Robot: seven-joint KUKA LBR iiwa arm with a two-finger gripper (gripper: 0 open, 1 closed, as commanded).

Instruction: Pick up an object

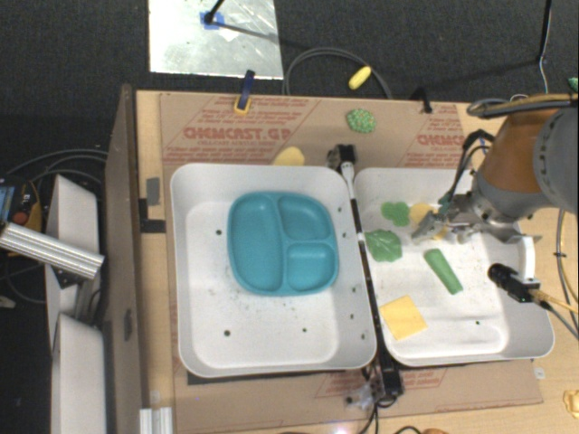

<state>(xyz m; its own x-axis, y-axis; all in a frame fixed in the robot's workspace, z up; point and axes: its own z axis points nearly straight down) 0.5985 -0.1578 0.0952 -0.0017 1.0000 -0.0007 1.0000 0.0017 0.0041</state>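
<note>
The right bin (525,333) holds several small items: a green leafy piece (395,212), a second green piece (384,245), a green cylinder (444,270), a flat yellow square (403,317) and a small yellow piece (421,212). My gripper (432,224) is low over the bin's upper middle, right beside the small yellow piece and just above the green cylinder. The wrist hides part of what lies under it. Nothing shows as lifted off the bin floor.
In the left bin (204,333) lies a teal divided plate (282,242). On the cardboard behind the bins rest a yellow item (289,157) and a green bumpy item (361,120). A black divider (362,260) runs between the bins.
</note>
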